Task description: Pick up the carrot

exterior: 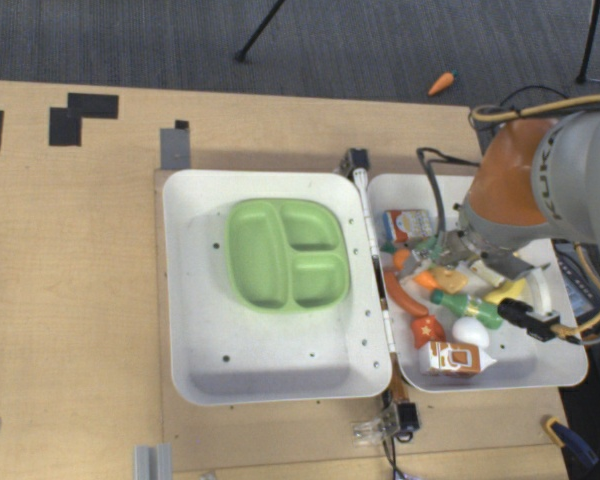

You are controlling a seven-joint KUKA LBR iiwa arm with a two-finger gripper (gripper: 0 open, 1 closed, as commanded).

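Even, bright overhead light, soft shadows inside the white bins [270, 383], image slightly soft throughout.

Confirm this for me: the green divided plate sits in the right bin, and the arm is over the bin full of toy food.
Not quite. The camera view shows the green divided plate in the left bin, not the right one. The rest holds: the arm is over the right bin, which is full of toy food.
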